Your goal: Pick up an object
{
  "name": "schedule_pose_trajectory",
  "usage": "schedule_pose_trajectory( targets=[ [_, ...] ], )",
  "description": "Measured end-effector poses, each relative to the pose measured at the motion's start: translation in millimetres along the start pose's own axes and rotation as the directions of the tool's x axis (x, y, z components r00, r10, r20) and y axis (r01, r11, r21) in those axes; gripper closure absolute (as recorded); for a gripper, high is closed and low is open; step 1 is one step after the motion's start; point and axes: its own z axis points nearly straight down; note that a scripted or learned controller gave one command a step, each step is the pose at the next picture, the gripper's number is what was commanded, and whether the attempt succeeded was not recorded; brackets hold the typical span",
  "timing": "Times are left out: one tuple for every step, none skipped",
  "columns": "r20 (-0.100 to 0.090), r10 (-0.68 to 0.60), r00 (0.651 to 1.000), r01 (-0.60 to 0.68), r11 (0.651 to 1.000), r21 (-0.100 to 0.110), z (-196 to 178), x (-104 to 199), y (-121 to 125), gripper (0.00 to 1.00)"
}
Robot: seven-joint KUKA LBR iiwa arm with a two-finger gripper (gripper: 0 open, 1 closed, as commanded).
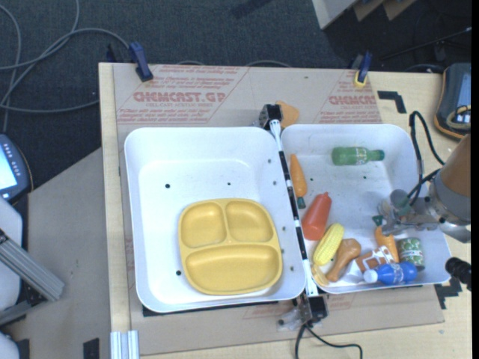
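Reaching in from the right, I hung low over the right bin (352, 134), my gripper (394, 214) down near its right wall, close to the near corner. From this slanted overhead view I could not tell whether my jaws stood open or closed, and nothing could be seen between them.

Just on the near side of my gripper lay a small cluster: an orange carrot-like piece (385, 241), a green can (411, 252) beside it on the right, and a blue bottle (391, 274) lying along the near wall. Left of those sat a tan drumstick-shaped toy (345, 256), touching a yellow corn cob (328, 244). A red bottle (316, 213) lay tilted just beyond the corn, and an orange carrot (298, 176) rested along the left wall of that bin. Far from me, near the bin's far wall, a green bottle (357, 155) lay on its side, well apart from the rest.

The left bin (150, 155) held a yellow divided plate (230, 245), set toward its near right part, with three compartments. Both bins sat side by side on a brown board (179, 96), clamped at the far edge by a blue clip (139, 60) at the left and another clip (363, 67) at the right.
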Motion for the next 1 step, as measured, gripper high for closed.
schedule_pose_trajectory(
  targets=[
    [-0.001,-0.008,1.000,0.008,1.000,-0.003,-57.2,56.0,42.0,1.00]
  ],
)
